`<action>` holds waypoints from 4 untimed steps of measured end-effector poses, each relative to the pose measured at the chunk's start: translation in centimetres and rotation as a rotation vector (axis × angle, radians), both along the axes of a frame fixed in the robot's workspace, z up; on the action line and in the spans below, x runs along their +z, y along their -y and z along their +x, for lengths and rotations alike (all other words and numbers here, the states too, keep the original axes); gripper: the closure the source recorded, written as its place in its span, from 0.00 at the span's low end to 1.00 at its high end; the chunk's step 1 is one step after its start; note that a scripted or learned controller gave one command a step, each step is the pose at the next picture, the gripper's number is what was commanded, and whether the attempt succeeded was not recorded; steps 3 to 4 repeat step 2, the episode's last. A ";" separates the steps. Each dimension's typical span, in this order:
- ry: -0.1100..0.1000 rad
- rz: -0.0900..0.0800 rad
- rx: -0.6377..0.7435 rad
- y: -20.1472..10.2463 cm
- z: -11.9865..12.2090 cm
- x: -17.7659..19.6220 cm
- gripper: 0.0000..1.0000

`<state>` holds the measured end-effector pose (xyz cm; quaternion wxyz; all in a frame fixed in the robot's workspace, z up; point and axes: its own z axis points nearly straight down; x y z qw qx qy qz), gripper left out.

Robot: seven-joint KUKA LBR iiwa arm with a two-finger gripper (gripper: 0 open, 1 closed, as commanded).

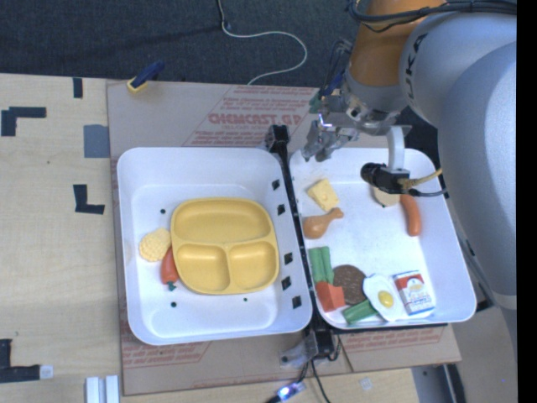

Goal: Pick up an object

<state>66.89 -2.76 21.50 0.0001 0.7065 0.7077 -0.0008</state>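
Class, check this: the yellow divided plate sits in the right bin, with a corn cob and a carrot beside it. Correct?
Not quite. The camera view shows the yellow divided plate in the left bin, not the right. The corn cob and carrot do lie beside it.

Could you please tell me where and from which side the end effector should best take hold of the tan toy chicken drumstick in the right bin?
Probably the thin bone end of the tan toy chicken drumstick, which points up-right toward the yellow cheese wedge. It lies flat on the right white bin, so come straight down from above, fingers closing across the narrow shaft; the round meaty end looks wider and may slip.
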 end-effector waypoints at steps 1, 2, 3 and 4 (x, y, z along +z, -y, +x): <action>0.000 0.000 0.000 -0.1 0.2 0.1 1.00; 0.000 0.000 -0.001 -0.3 0.2 0.0 1.00; 0.000 0.000 -0.001 -0.3 0.2 0.0 1.00; 0.000 0.000 -0.001 -0.3 0.2 0.0 1.00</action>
